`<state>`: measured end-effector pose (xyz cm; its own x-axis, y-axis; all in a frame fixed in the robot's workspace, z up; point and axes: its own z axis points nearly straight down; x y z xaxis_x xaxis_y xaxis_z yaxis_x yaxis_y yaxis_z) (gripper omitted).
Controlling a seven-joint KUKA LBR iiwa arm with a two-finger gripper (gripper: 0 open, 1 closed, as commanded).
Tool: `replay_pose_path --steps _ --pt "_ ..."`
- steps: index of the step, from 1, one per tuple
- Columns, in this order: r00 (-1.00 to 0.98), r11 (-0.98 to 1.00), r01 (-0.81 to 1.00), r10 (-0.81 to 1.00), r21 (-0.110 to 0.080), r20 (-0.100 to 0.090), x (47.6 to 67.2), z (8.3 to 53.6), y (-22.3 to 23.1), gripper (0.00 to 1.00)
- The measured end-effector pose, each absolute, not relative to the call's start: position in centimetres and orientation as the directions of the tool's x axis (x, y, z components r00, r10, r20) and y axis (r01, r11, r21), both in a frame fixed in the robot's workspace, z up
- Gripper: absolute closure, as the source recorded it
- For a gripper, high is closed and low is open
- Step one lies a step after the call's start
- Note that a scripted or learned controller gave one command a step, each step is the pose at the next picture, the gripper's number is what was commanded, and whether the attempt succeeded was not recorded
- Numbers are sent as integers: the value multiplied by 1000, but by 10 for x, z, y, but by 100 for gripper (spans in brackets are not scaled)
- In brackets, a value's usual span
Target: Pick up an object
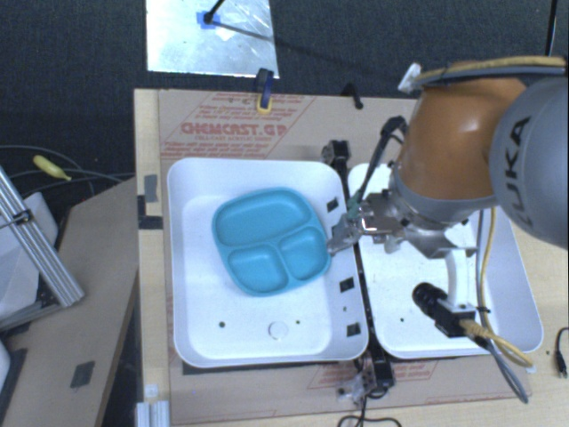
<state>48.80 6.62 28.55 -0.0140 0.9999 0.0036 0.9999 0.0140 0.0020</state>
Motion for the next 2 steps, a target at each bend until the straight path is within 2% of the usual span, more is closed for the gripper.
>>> replay_pose_path --steps 1,2 --pt "-6 6 1000 1000 4 1 489 297 60 100" --pt "-12 12 1000 1000 1 4 500 285 155 100"
